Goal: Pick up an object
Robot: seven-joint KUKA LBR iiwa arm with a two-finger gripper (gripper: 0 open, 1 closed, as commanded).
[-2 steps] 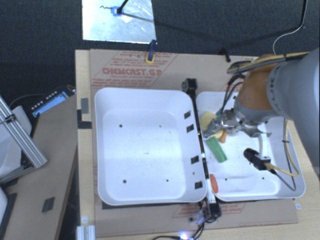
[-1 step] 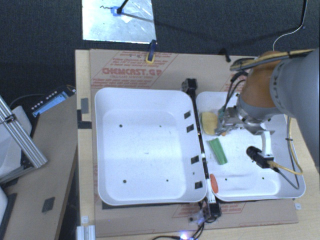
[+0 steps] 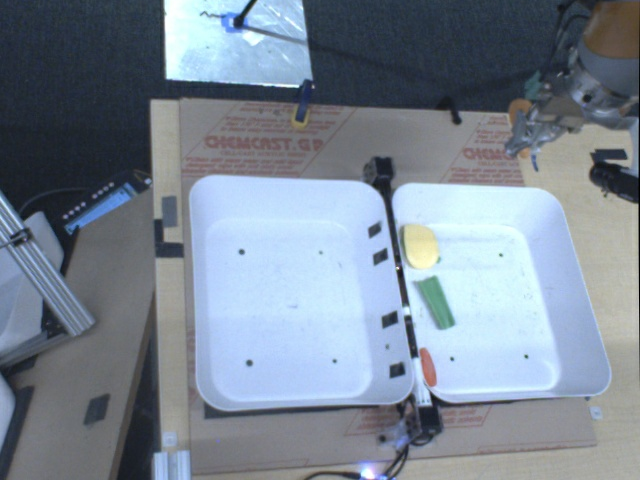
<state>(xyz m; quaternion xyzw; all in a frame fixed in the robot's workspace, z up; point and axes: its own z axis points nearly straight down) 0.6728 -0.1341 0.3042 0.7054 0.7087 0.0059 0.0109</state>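
From the camera view above the bench, I take the right bin as my landmark. My claw hangs outside it, beyond its far rim near the far right corner, over the brown board rather than over the white floor. It carries nothing; how wide it stands I cannot tell from this angle, since the tips blur together against the board.

Three things lie inside the right bin, all crowded toward its left wall. The yellow object sits nearest the far end, close beside that wall. The green block lies just on the near side of it, slanted, a little farther from the wall. The small orange piece rests right against the wall at the near left corner.

I judge the step in hand to be the approach, with nothing chosen yet. To do it well, I would go for the green block: it has the most bare floor around it. I should line up across its narrow width and come straight down. The orange piece looks a poor bet, the wall leaving no room for one side of me.
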